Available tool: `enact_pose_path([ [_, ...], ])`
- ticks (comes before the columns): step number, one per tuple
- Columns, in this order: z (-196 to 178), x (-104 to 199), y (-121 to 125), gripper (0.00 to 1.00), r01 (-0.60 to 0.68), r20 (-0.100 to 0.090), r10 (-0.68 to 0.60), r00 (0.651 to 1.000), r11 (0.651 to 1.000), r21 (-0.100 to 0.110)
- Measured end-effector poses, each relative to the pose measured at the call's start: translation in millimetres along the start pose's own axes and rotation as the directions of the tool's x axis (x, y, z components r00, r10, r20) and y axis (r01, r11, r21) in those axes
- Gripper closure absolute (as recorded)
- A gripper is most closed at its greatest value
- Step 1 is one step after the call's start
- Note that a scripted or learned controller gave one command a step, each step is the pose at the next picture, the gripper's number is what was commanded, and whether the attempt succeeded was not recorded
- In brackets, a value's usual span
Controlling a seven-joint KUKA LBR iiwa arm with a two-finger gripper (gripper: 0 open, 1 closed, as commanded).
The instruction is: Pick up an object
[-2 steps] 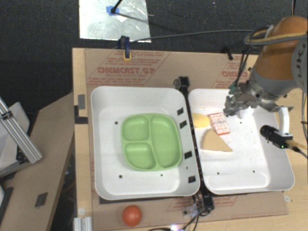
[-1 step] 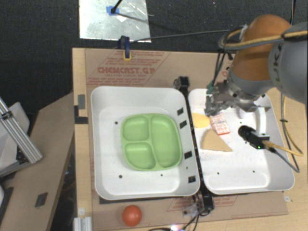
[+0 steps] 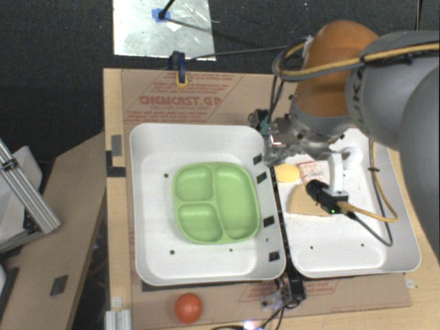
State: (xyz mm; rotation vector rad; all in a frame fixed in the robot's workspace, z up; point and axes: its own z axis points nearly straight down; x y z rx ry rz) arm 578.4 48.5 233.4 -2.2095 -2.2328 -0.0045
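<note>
Gripper [image 3: 280, 148] over the far left corner of the right bin [image 3: 357, 256], open or closed I cannot tell; tan wedge [image 3: 302, 205] nearby, long axis across the bin

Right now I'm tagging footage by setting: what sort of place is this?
Most likely a robotics lab test bench: a grey arm hangs over the right bin, beside a left bin, on cardboard sheeting, black backdrop behind.

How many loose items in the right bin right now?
3: a yellow piece near the right bin's top-left corner, a red-printed packet just right of it, a tan flat piece below them. The arm covers the bin's top, so more may be hidden.
</note>
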Motion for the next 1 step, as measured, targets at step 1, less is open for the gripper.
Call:
enact_pose_path([
  [1, -5.0, 52.8, 11.3, 1.00, 0.000, 0.000, 0.000, 1.000, 1.000, -0.001],
])
